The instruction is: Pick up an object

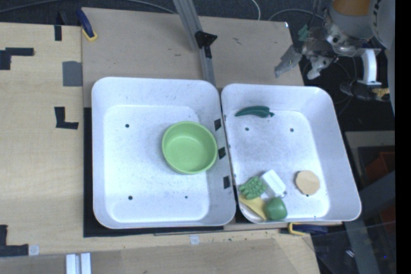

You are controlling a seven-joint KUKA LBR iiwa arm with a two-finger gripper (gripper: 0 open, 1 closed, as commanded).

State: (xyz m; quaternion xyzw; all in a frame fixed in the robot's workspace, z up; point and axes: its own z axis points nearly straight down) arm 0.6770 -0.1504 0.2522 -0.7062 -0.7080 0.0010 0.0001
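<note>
My gripper (299,68) hangs above the bench just past the far edge of the right bin (334,138), open, with nothing between its fingers. In that bin a dark green pepper (253,112) lies near the far wall. A tan round disc (307,182) sits toward the near right. At the near left corner a white block (273,183), a leafy green piece (252,188), a yellow piece (254,207) and a green round fruit (276,209) are bunched together, touching. A light green bowl (188,147) stands upright in the left bin (115,138).
A slanted grey metal post (186,3) comes down to the far edge where the two bins meet. Cables trail over the dark floor behind the bench. The wooden bench top (148,42) lies beyond the bins.
</note>
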